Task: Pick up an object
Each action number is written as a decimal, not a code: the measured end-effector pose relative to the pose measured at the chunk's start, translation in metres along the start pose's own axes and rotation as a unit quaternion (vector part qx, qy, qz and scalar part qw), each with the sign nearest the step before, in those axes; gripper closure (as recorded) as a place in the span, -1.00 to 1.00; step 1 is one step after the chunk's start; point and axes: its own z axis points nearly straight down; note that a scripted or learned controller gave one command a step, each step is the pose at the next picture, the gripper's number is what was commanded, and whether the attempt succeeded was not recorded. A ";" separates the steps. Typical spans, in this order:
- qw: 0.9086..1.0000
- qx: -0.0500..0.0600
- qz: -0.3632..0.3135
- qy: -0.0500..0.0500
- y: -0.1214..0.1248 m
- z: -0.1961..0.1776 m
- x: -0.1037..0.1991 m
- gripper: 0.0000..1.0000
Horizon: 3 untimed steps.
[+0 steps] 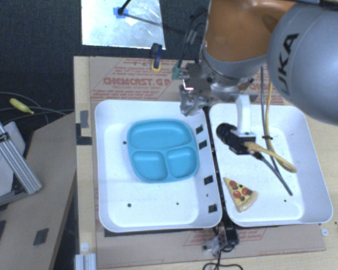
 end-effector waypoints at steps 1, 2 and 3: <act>1.000 -0.001 -0.003 0.000 0.001 -0.011 0.000 1.00; 1.000 -0.008 0.002 0.002 0.006 -0.158 -0.008 1.00; 1.000 0.004 -0.001 0.001 -0.038 -0.113 0.060 1.00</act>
